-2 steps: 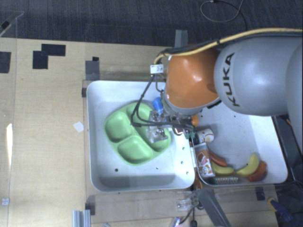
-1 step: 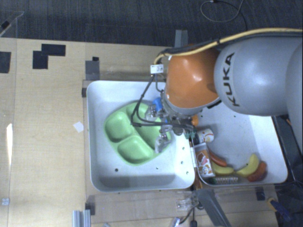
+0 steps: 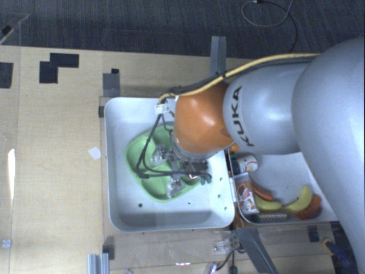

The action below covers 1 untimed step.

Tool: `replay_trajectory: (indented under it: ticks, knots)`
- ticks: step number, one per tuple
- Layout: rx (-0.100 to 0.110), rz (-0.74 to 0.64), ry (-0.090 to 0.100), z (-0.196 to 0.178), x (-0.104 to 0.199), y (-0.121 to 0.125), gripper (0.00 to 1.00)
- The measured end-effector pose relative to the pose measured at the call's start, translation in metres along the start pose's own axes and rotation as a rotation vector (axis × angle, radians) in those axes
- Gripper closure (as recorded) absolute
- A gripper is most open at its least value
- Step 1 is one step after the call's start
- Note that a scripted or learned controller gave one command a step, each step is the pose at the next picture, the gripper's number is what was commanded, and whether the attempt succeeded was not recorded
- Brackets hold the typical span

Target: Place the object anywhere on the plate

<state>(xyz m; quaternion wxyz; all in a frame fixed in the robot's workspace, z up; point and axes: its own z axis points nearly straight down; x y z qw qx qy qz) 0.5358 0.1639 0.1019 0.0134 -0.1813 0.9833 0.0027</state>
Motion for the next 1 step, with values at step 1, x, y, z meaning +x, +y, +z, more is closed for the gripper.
replay_trajectory:
  ticks: [1]
  knots:
    - [-0.001, -0.060, 0.018, -0.0458, 0.0256, 0.0222, 0.00]
